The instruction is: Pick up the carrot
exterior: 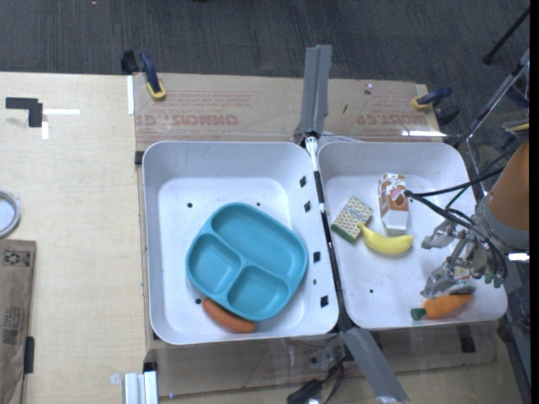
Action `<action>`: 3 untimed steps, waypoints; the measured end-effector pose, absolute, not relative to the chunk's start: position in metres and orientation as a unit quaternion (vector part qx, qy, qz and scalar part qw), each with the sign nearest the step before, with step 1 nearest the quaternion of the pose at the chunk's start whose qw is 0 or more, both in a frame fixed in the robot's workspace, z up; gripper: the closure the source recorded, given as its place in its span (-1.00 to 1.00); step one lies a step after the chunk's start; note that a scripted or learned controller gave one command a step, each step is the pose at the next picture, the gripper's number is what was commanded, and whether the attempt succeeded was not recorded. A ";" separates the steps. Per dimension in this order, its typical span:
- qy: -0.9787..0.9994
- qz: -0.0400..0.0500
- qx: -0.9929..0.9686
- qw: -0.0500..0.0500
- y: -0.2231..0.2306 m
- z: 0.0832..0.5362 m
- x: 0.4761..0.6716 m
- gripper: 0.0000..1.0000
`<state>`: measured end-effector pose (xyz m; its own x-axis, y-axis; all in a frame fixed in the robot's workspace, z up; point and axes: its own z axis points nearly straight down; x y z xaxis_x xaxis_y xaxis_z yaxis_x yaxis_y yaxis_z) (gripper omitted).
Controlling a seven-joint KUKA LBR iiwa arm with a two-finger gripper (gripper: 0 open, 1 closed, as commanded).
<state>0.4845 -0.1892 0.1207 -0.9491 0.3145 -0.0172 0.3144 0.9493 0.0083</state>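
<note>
The carrot (444,306), orange with a green stub at its left end, lies on the floor of the right bin (370,297) near the front right corner. My gripper (453,284) hangs directly over the carrot, its metal tip right at the carrot's upper edge. The arm comes in from the right edge with black cables looping across the bin.
Also in the right bin are a yellow banana (388,242), a small carton (392,202) and a checked sponge (352,219), left of and behind the gripper. The left bin (164,225) holds a blue divided plate (246,261) and a reddish sausage (229,316).
</note>
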 end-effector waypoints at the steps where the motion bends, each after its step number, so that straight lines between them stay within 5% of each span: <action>1: 0.997 0.003 0.079 0.013 -0.204 0.098 0.488 -1.00; 2: 1.000 -0.001 0.010 0.016 -0.214 0.099 0.489 -1.00; 3: 1.000 -0.001 0.012 0.012 -0.215 0.107 0.487 1.00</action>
<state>0.4869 -0.2152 0.1070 -0.9994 0.0235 -0.0249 0.0236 0.9997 -0.0020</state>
